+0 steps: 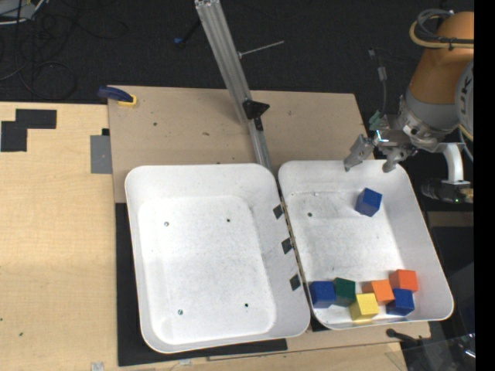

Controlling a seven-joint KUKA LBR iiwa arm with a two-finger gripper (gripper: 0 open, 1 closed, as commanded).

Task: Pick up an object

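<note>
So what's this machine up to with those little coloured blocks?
A grey robot arm with an orange band is meant to pick up an object. Its end effector hangs open over the far edge of the right-hand shallow white bin, holding nothing. A lone blue cube sits just below it in that bin. More blocks cluster at the near edge: blue, green, yellow, orange and red-orange. The left-hand white bin sits alongside.

Bench top [193, 126] is light wood board, set on a paler wood surface [46, 230] at left carrying black patches [27, 126] and a grey one [99, 153]. Dark carpeted floor [116, 37] behind, with loose cables [31, 22] at upper left. A slanted metal rail [228, 64] rises from the bench. A blue-and-yellow clamp [117, 94] sits at the board's back left corner. Lighting even.
</note>
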